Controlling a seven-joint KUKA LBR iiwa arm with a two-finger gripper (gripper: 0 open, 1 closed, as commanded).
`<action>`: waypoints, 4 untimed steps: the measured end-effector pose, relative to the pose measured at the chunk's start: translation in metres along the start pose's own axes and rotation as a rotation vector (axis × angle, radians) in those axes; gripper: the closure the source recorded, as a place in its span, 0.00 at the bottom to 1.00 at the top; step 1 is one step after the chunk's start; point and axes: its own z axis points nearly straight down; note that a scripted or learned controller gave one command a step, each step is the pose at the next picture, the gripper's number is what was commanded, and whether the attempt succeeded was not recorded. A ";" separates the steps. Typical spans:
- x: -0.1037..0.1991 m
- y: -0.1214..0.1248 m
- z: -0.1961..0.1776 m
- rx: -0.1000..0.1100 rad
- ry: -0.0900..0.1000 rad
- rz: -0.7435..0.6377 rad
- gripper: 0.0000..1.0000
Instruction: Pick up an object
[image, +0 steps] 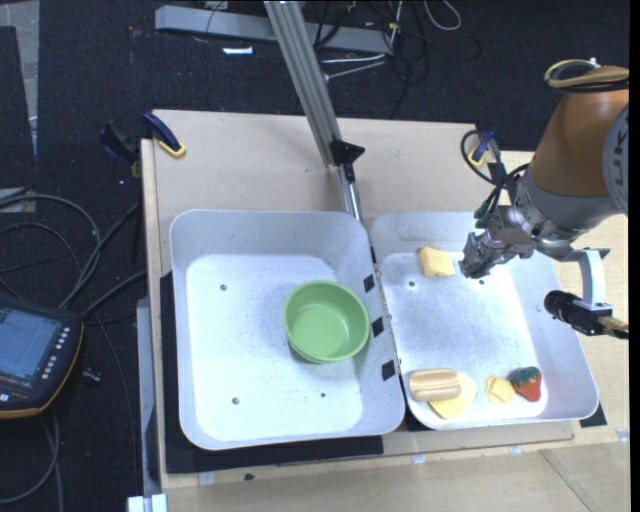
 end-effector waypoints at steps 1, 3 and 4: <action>0.051 0.020 0.010 0.001 0.000 -0.001 1.00; 0.148 0.067 0.013 0.000 0.000 0.000 1.00; 0.198 0.074 0.001 -0.001 0.000 0.000 1.00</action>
